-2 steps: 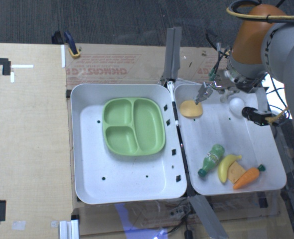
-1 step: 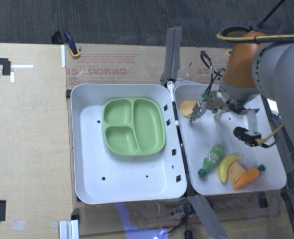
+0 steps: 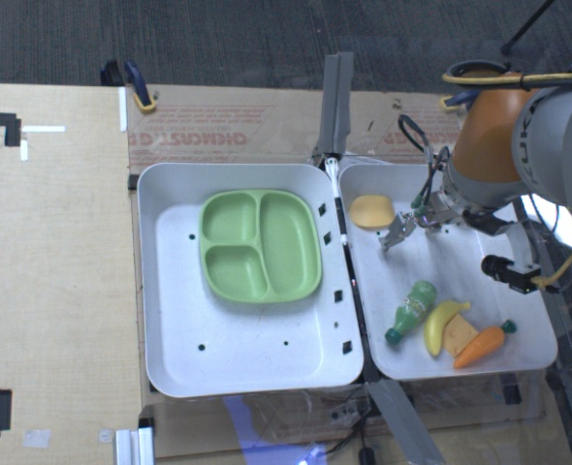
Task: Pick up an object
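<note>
In the right bin (image 3: 519,356) lie a round yellow bun-like piece (image 3: 371,211) at the back left, a green bottle (image 3: 410,311), a yellow banana (image 3: 438,323), a pale orange wedge (image 3: 460,334) and an orange carrot (image 3: 481,346) near the front. My gripper (image 3: 399,229) hangs over the bin's back part, just right of the yellow piece and a little in front of it. Nothing shows between its fingers.
The left bin (image 3: 170,356) holds a light green divided plate (image 3: 261,246). A grey divider bar (image 3: 336,105) rises between the bins at the back. A blue clamp (image 3: 136,81) sits on the cardboard at the back left.
</note>
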### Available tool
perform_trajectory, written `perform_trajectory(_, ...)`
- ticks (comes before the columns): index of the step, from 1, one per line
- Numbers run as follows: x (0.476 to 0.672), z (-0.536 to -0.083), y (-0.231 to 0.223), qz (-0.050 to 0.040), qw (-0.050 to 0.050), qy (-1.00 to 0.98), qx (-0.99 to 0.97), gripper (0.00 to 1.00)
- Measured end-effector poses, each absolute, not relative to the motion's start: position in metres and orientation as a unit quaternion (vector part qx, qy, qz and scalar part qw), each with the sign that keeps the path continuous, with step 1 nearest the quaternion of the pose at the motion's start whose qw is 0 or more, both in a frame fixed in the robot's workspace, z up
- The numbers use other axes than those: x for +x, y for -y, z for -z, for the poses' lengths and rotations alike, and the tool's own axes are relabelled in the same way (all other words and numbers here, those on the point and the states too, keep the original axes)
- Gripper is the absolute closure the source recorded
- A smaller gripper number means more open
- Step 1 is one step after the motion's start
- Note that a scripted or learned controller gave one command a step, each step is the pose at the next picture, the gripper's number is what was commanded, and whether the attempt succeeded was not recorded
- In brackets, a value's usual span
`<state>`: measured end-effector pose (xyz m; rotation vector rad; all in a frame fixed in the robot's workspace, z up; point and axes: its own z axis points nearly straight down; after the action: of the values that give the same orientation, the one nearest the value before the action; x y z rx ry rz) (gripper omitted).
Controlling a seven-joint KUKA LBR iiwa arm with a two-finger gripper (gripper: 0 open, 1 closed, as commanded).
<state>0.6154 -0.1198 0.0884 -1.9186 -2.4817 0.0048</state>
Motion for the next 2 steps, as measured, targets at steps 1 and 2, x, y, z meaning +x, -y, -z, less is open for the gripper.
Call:
perform_trajectory(1, 0.5537, -0.0884, 0.1331, -0.0006, 0.002, 0.880, -0.474, 0.00)
perform_trajectory(2, 0.5537, -0.0938, 0.1342, -0.0008, 0.004, 0.879, -0.476, 1.00)
